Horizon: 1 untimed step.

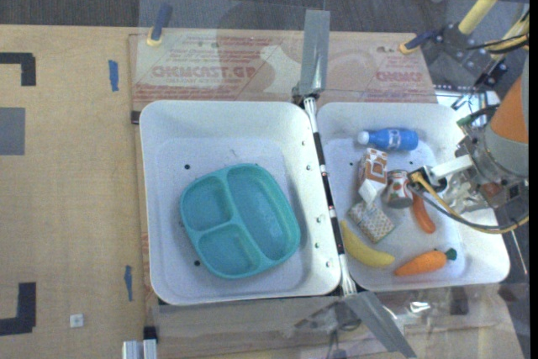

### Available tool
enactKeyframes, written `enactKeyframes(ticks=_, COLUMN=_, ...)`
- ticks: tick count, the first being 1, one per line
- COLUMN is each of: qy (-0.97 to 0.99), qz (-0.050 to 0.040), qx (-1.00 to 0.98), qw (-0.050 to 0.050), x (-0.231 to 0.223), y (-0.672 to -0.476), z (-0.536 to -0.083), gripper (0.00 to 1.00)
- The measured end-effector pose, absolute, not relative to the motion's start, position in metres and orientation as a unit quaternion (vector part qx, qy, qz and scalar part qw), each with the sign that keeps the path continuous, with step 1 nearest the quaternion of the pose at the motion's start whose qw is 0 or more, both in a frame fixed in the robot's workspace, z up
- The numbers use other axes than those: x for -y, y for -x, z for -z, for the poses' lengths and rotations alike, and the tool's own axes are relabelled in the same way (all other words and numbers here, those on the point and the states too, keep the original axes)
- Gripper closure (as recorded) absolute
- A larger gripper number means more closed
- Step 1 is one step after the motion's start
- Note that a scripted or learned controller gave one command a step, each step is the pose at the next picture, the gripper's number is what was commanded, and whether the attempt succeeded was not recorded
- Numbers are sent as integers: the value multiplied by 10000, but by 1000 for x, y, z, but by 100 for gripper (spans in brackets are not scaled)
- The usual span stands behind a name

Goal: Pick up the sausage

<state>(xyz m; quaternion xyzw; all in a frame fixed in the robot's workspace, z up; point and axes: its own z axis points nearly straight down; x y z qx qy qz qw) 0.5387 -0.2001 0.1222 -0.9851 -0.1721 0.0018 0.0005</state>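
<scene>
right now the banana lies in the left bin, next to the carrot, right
Not quite. The banana lies in the right bin, not the left, next to the carrot. The camera view shows it.

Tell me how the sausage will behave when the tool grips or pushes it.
The sausage looks thin and rounded, so a sideways push would likely roll it. Its smooth skin may slip in a pinch. Being small, it is probably light.
</scene>
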Motion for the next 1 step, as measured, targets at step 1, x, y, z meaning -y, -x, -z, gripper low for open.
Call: enactKeyframes(ticks=1, qy=9829, qz=-10, qx=1840, qw=4, x=117, y=-592, z=-195, gripper=100)
